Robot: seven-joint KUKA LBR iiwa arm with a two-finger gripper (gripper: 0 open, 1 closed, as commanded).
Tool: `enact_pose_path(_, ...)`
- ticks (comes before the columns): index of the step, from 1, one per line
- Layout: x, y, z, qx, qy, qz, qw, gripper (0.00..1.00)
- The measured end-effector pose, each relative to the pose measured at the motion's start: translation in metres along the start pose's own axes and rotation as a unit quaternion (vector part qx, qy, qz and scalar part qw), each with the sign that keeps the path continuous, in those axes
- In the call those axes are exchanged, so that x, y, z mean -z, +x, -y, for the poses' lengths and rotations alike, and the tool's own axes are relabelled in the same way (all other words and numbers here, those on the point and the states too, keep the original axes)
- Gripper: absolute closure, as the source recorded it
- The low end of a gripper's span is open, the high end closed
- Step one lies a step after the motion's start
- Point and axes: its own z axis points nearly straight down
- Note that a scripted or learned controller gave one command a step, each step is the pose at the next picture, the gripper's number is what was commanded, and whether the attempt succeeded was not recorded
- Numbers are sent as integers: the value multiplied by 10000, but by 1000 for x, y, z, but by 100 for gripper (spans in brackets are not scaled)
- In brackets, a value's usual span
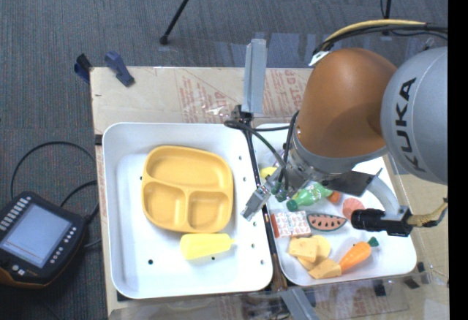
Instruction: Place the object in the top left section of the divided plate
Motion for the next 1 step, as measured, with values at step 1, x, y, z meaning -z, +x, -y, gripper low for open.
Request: enact_pose_path(1,0,0,0,0,0,0,10000,0)
